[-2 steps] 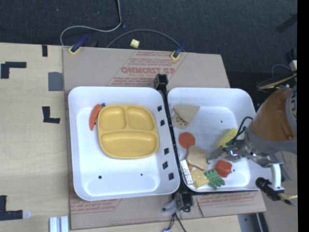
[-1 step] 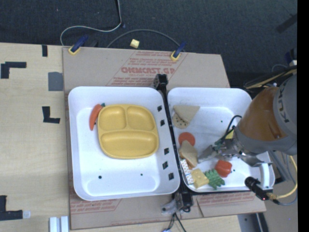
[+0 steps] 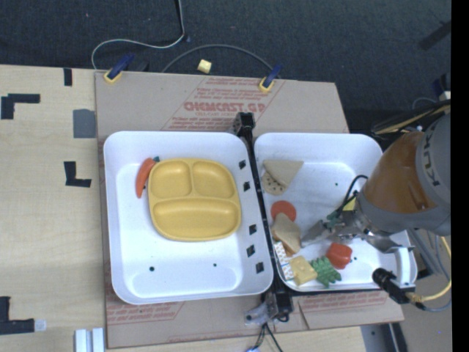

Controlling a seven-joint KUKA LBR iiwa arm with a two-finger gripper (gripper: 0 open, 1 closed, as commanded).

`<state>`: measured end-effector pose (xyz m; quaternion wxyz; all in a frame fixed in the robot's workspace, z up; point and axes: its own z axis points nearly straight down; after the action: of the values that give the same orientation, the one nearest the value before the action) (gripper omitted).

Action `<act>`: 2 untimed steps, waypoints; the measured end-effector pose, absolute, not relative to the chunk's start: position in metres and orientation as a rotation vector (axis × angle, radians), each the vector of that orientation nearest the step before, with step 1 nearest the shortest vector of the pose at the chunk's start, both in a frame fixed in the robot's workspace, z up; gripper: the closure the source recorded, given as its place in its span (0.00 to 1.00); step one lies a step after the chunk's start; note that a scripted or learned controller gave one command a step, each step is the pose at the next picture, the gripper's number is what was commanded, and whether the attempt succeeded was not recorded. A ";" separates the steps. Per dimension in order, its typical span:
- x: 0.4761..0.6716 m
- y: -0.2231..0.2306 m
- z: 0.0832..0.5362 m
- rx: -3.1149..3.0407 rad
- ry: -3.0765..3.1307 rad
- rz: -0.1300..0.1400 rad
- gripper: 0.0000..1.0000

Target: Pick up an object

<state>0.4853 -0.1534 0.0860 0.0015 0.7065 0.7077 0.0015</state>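
The fingers [image 3: 331, 229] are hanging low in the right bin [image 3: 322, 149], whether clenched or released I cannot tell, with a red tomato-like piece [image 3: 338, 254] lying just beside them. Cardboard [image 3: 220, 105] is covering the desk [image 3: 44, 218]; dark carpet [image 3: 293, 20] is lying beyond. The arm [image 3: 407, 189] is reaching in from the right.

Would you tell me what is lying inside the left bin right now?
The left bin holds a yellow divided plate and an orange carrot at the plate's left edge. Whatever is under the plate is covered.
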 end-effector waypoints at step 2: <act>0.485 -0.191 0.086 2.219 2.225 0.007 0.00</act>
<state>0.4855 -0.1906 0.0859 -0.0001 0.7062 0.7080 0.0023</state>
